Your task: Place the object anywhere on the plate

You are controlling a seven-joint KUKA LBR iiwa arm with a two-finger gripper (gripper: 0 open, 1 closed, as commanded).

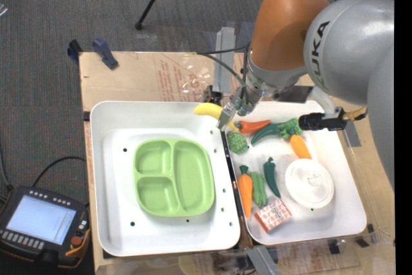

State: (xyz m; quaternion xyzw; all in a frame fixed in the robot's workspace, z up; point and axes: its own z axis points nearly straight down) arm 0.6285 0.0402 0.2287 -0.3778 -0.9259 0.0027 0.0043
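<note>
Gripper [229, 114] fingers look, to us, closed on the right end of a yellow banana [208, 110], which hangs over the back right corner of the left bin [103, 138], near the rim it shares with the right bin [347, 203]. We cannot make out the fingertips clearly; they are small, dark and partly merged with the rim behind them. The arm's grey body [357, 48] is cut off by the frame at right, and its orange band [283, 22] hides the bench behind it. From there the wrist slants down and to the left toward the divide between the bins. We see the green plate [174, 177], with three compartments, lying in the middle of the left bin, well apart from the banana. In the right bin lie toy vegetables, a white lid [309, 182] and a small red carton [273, 214].
</note>
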